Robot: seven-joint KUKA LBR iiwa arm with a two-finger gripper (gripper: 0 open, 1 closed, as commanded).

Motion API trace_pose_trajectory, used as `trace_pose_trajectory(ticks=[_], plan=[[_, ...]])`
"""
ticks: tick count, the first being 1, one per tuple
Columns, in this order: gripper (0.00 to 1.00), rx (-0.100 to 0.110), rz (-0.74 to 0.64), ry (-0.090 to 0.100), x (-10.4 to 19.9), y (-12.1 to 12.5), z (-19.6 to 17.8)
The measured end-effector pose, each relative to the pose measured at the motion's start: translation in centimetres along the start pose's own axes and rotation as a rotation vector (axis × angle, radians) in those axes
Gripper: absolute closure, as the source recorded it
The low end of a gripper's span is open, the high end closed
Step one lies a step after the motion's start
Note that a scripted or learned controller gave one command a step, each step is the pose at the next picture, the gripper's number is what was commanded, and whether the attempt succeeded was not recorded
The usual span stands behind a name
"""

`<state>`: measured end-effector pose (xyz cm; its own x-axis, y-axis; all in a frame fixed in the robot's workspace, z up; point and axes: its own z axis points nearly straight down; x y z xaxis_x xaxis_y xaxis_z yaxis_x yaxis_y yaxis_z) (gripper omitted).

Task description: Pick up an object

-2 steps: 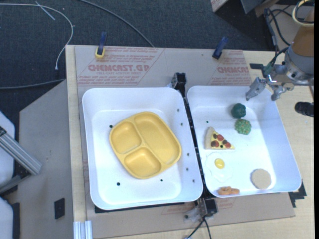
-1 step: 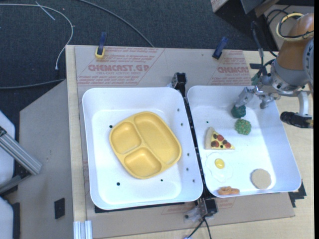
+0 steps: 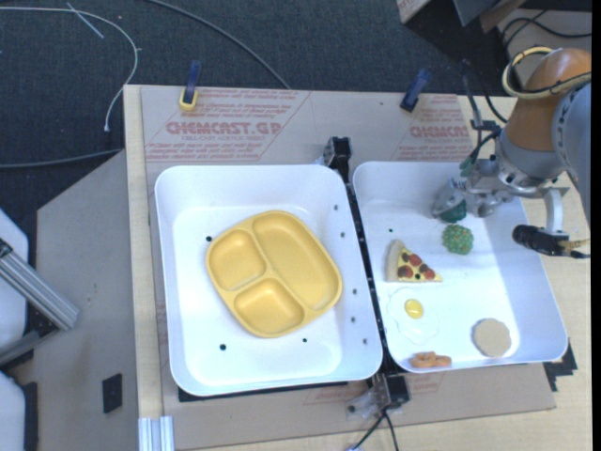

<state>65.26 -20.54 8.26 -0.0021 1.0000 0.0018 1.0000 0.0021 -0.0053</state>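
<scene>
Gripper point(image 3: 452, 205) hovering at broccoli's point(image 3: 458, 239) twelve o'clock, finger state unclear, carrying nothing; round floret risking rolling off, causing missed grab.

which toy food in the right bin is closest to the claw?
The green broccoli, right below the claw. The pizza slice, fried egg, cookie and orange piece lie farther toward the front.
</scene>
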Motion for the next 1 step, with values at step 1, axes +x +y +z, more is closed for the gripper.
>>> trace_pose_trajectory(ticks=[1], plan=[[1.00, -0.007, -0.001, -0.002, -0.02, 0.20, -1.51]])
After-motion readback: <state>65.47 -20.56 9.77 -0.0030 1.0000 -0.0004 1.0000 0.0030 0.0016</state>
